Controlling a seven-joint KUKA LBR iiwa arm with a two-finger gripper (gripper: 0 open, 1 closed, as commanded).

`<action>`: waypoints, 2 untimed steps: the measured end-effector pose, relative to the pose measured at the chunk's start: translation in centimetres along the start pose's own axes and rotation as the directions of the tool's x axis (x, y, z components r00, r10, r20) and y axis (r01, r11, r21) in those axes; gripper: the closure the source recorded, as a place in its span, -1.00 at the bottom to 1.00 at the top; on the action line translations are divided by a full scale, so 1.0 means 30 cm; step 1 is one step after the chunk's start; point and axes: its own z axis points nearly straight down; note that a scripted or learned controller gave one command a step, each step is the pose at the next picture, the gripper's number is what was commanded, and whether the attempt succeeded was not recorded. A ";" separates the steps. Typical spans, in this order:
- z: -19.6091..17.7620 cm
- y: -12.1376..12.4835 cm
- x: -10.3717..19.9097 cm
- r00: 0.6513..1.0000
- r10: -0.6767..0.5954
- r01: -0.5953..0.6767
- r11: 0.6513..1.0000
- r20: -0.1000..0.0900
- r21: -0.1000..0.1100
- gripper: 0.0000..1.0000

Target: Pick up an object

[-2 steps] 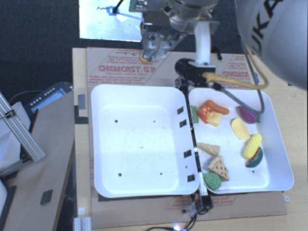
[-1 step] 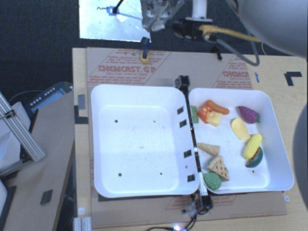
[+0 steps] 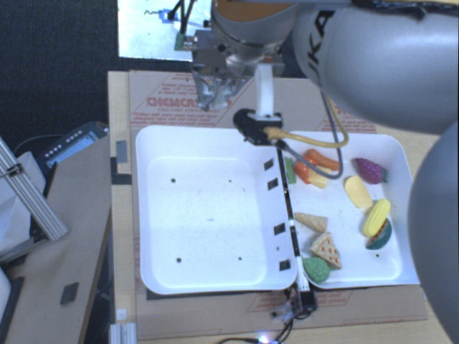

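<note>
Arm point(image 3: 373, 49) fills the upper right, claw point(image 3: 213, 95) hovers above the bins' top edge — can't tell its state. Toy food sits in the right bin point(image 3: 398, 213) — I'd target the isolated yellow corn point(image 3: 376, 217), drop straight down.

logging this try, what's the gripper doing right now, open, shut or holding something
gripper: cannot be told whether open or shut; it sits above the bench beyond the far rim of the left bin, with nothing seen held in it.
</note>
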 end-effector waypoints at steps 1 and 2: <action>-0.444 -0.136 0.000 1.000 -0.006 0.006 1.000 -0.011 -0.026 1.00; -0.411 0.112 -0.061 1.000 0.003 -0.003 1.000 -0.003 -0.014 1.00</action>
